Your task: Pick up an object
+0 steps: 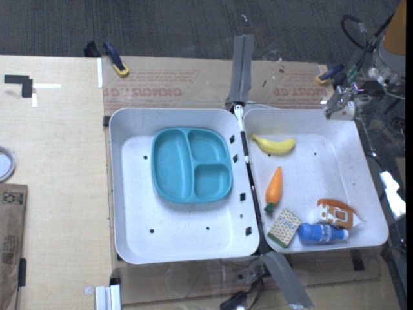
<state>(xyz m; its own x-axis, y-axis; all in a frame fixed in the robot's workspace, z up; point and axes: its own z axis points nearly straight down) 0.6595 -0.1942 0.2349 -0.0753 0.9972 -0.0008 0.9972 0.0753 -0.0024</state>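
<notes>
Camera view: fingers (340, 106) poised well above-right of banana (273, 144).

Tape roll (3, 165), blue-yellow clamps (116, 59)

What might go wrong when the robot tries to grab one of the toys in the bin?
1. The blue plastic bottle, the orange-and-white packet and the green patterned sponge lie crowded in the right white bin's near corner, so the claw may knock or grab a neighbour.
2. The orange toy carrot lies near the bin's left wall, which could block a finger.
</notes>
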